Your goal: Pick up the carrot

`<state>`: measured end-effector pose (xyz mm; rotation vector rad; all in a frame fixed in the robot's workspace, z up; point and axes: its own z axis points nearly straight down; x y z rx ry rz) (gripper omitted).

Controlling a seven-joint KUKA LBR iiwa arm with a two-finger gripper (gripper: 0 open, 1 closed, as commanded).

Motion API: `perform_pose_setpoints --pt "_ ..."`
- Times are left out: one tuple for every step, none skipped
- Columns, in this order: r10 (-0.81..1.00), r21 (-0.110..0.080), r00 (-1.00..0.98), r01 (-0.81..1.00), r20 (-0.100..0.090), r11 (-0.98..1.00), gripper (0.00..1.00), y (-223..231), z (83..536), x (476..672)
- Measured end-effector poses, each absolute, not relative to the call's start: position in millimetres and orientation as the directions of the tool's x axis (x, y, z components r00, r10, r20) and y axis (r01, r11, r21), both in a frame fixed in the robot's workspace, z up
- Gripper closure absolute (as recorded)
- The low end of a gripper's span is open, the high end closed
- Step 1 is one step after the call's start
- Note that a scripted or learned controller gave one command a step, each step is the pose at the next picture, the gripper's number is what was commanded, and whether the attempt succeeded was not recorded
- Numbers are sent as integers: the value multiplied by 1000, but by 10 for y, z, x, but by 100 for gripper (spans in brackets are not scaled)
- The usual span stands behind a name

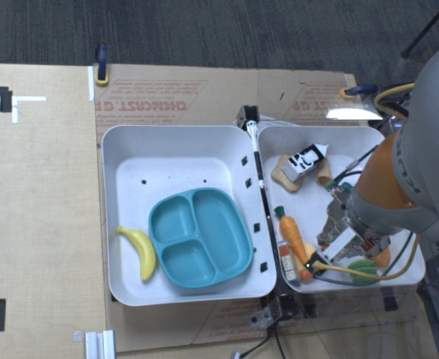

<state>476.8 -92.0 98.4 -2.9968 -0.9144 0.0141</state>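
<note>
Camera view: carrot (pixel 292 238) is seen lying along the right bin's (pixel 369 282) left wall, the end effector (pixel 325 254) lowered just beside its lower end, grip state cannot be told; mirrored print on the tabletop cardboard (pixel 152 96) cannot be made out reliably.

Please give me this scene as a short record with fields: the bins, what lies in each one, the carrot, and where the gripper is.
left bin: holds a blue divided tray and a banana
banana position: beside the tray, on its left
right bin: holds the carrot, a slice of bread, a black and white item, a green item
carrot position: near the bin's left wall, green top pointing away from the camera
gripper: low in the right bin, just right of the carrot
carrot held: no
</note>
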Motion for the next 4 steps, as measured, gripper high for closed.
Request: perform_pose_setpoints --pt "558 -11 830 558 -6 -830 0 -919 984 4767" --pt "246 -5 969 246 -7 -969 0 -989 902 4760" --pt "209 -2 978 209 -5 -978 0 -593 1909 5590" --pt "252 -3 968 252 -8 -968 0 -316 1904 5006"
